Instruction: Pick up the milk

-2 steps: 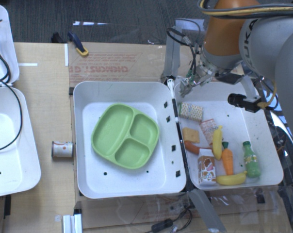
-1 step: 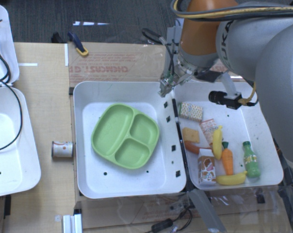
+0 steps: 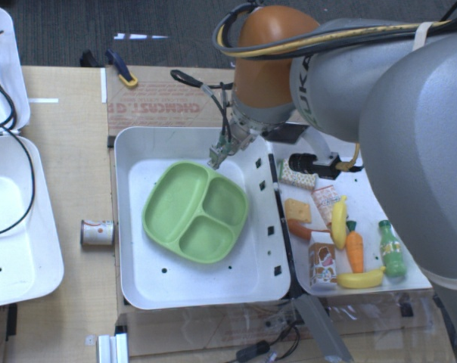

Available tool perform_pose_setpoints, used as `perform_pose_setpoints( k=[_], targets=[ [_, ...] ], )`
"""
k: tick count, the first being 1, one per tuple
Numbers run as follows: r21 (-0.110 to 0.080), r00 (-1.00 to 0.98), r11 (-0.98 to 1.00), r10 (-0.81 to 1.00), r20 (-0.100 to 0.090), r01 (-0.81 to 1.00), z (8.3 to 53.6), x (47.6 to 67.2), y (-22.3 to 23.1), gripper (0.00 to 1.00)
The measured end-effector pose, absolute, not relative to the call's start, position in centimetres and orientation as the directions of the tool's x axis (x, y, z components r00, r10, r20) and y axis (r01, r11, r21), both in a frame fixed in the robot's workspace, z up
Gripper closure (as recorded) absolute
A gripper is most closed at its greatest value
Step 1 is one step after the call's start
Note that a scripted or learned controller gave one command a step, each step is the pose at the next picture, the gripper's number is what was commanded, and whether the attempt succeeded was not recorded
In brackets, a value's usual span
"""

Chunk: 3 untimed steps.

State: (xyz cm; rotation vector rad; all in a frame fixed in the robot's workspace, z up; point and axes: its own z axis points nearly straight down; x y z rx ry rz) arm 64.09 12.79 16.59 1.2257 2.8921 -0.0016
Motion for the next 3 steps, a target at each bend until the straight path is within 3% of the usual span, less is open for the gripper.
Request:
perform_pose_setpoints(
  k=[1,2,3],
  targets=[
    [0.000,-0.645,0.645,0.764,-0.001,0.764,22.46,58.48,18.79,1.00],
    [-0.001,-0.645,0.645,0.765,-0.001,0.765,22.41,58.47,18.75,0.00],
    [-0.001,-0.681,0.681,0.732,-0.002,0.732,23.11,58.69,18.64,0.00]
  ],
)
